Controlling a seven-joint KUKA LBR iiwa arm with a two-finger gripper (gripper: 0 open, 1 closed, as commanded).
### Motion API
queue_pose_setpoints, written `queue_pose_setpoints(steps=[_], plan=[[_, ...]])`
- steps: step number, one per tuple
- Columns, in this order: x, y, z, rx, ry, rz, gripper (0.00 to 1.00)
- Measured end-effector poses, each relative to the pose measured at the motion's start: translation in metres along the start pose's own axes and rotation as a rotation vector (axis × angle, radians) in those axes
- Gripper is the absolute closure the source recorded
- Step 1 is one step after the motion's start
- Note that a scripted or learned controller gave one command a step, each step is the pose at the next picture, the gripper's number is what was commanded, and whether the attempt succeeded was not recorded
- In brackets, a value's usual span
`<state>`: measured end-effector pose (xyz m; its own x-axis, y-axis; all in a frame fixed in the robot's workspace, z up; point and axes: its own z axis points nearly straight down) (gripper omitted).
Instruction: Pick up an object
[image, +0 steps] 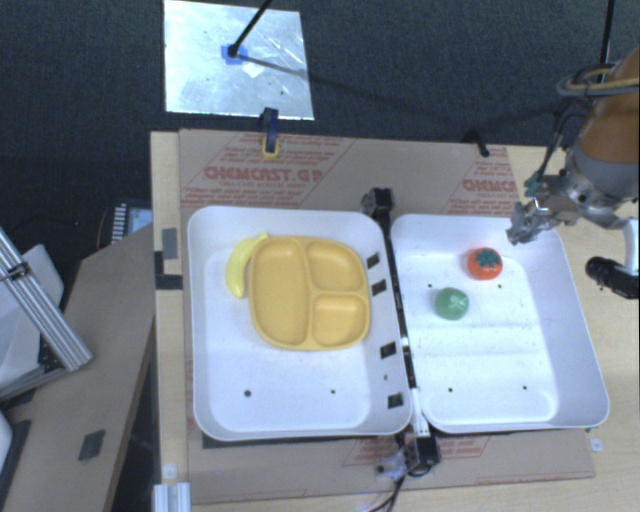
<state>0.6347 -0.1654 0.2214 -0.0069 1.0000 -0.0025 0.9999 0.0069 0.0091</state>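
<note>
In the right bin (560, 300) lie a small red tomato-like fruit (485, 263) near the back and a green round fruit (451, 303) just in front of it. My gripper (525, 222) hangs over the bin's back right rim, to the right of and above the red fruit, apart from both fruits. Nothing shows between its fingers.
The left bin (215, 380) holds a yellow divided plate (305, 292) with a yellow banana (238, 264) along its left side. A black divider with clips (392, 300) runs between the bins. The arm's orange band and grey body (608, 150) fill the upper right.
</note>
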Motion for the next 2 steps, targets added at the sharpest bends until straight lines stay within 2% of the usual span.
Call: queue_pose_setpoints(steps=[1, 2], plan=[[0.0, 0.001, -0.02, 0.004, 0.001, 0.0, 1.0], [0.053, 0.002, -0.029, 0.006, 0.004, -0.003, 1.0]])
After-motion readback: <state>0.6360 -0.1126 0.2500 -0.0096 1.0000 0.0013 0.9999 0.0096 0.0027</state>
